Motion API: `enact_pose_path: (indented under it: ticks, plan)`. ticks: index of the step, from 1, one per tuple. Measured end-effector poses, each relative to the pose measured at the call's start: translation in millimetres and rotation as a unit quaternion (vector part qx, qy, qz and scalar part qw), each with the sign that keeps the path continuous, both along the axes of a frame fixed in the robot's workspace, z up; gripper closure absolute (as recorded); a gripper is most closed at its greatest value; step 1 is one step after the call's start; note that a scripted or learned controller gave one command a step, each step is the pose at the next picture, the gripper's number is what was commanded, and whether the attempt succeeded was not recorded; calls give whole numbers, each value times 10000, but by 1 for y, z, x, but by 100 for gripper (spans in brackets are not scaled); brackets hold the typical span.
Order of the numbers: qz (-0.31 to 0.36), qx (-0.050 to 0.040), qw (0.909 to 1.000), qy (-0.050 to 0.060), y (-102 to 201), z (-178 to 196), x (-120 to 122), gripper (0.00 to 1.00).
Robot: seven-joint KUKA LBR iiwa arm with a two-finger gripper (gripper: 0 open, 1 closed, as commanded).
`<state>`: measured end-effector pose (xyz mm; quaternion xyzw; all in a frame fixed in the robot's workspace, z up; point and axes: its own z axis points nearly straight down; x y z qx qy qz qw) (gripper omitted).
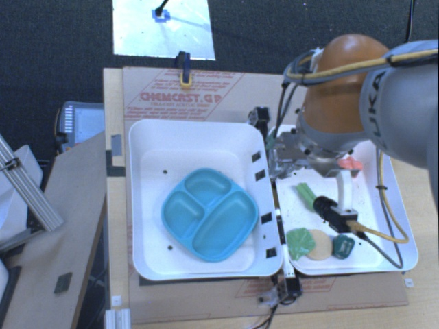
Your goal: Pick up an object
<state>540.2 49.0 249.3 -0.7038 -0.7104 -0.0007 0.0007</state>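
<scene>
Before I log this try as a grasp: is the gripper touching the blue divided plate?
Apart. The camera view shows the blue divided plate lying alone in the left bin, while the arm's wrist hangs over the right bin, across the divider.

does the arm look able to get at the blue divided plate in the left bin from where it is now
Probably yes. The blue divided plate lies flat in the left bin with nothing on or over it, so the way down looks free. The arm hangs over the right bin and would need to cross the bins' shared edge.
</scene>
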Motion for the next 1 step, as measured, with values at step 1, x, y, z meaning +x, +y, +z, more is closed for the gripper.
enact_pose_path:
  ticks: [1]
  plan:
    - [6, 4, 10000, 0, 59, -10, -16, 100]
